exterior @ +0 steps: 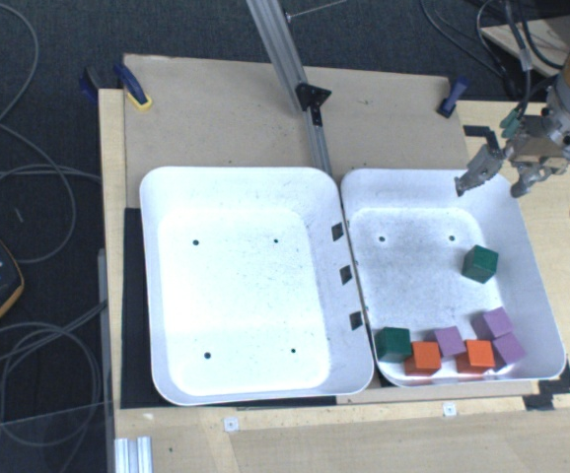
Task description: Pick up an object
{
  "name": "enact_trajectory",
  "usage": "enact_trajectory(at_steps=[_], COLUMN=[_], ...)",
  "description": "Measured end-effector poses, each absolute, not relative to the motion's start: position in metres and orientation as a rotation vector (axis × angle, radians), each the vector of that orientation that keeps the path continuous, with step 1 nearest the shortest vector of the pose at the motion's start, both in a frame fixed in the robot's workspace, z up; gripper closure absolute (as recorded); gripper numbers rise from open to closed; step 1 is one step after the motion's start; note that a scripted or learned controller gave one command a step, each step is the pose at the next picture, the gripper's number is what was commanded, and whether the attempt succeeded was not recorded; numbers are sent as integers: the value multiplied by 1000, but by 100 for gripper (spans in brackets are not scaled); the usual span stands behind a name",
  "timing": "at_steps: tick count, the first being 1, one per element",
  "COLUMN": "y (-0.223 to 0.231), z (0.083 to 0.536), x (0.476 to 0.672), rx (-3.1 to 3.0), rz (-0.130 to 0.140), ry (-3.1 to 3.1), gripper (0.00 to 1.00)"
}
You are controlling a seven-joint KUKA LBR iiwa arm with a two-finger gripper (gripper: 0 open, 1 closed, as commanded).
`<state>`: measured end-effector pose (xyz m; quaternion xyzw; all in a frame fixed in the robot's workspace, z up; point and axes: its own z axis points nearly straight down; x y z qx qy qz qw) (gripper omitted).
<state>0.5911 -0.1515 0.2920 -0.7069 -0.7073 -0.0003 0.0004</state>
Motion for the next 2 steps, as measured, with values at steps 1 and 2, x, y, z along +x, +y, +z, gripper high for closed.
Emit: enact_trajectory(at_steps=[1, 2], y=[10, -20], z=[236, 355], x=[558, 532], rx=[-2207, -2227], rz=[1, -11], ry=[-2226, -2226], gripper=[0, 0])
